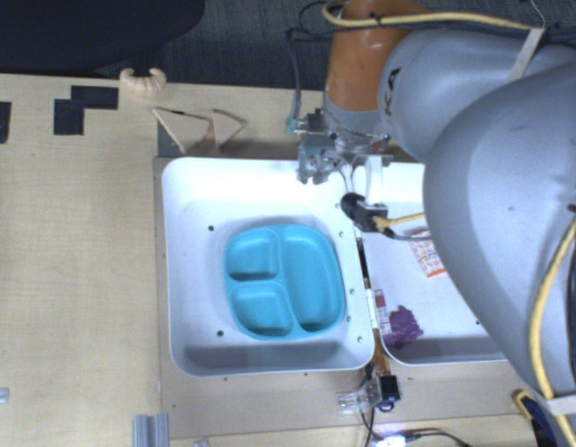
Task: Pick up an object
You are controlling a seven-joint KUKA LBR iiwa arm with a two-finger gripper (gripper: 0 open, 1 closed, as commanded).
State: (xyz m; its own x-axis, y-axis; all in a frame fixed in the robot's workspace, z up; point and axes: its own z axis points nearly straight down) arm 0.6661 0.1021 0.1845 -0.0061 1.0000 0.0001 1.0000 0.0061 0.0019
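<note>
— Hovering over the far rim of the left bin (181,250), that's where my gripper (316,168) hangs now. Whether it is spread or pinched I cannot tell from up here; it's a small dark cluster under the orange band, and nothing readable sits in it.

— So what is there to pick?

— A blue divided tray (284,280) lies flat in the middle of the left bin, well apart from me, toward the near side. In the right bin (456,347) there's a small purple object (404,324) close to the dividing wall, and a printed card (428,257) further up, partly under my arm.

— What worries you?

— The tray, I'd guess. It is broad and shallow, so unless I catch a rim or a partition it may just slide or tip out. The purple thing sits tight against the wall; coming down there, I could strike the bin edge instead. And a flat card gives me little to pinch.
</note>
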